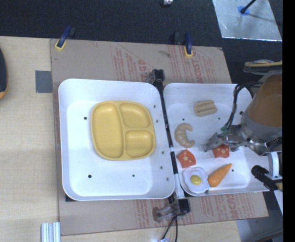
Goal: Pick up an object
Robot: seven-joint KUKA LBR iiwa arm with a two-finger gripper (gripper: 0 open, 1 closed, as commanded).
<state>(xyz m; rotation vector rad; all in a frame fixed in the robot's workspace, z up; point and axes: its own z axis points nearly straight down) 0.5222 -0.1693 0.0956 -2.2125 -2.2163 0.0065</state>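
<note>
Reaching in from the right, arm [263,110] low over right bin [187,92], fingers [215,144]

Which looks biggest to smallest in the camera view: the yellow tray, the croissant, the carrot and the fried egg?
1. yellow tray, by far
2. croissant, carrot and fried egg: too close in apparent size to rank

The two white bins [76,185] look like smooth, glossy plastic. The yellow divided plate [122,130] has a matt plastic look. Under the bins lies brown cardboard [112,59], dull, on a pale wood-grain bench [16,150].
</note>
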